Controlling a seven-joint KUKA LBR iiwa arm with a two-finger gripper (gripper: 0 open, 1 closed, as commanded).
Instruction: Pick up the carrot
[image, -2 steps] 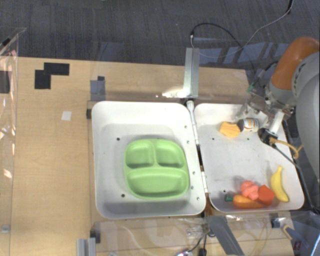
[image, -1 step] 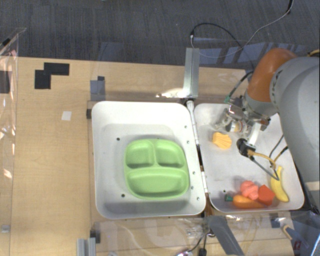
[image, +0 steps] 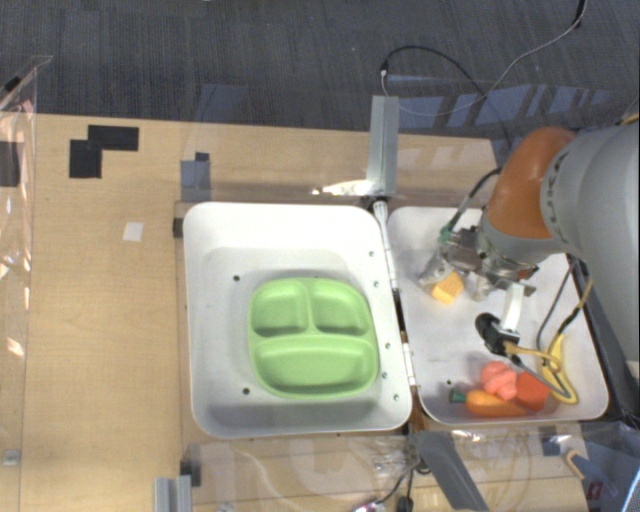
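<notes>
The carrot (image: 486, 402) lies at the front edge of the right bin (image: 425, 340); it is orange, with a green stub at its left end. It touches a pink piece (image: 497, 378) and a red piece (image: 531, 391). My gripper (image: 464, 272) hangs over the back half of the same bin, well behind the carrot. A yellow wedge (image: 448, 289) lies just under the gripper's left side. Whether it touches the gripper is unclear.
A green divided plate (image: 312, 335) lies in the middle of the left bin (image: 215, 250). The ridge where the two bins meet (image: 393, 300) runs just left of the gripper. The grey arm with its orange band (image: 525, 190) covers the right bin's back right corner.
</notes>
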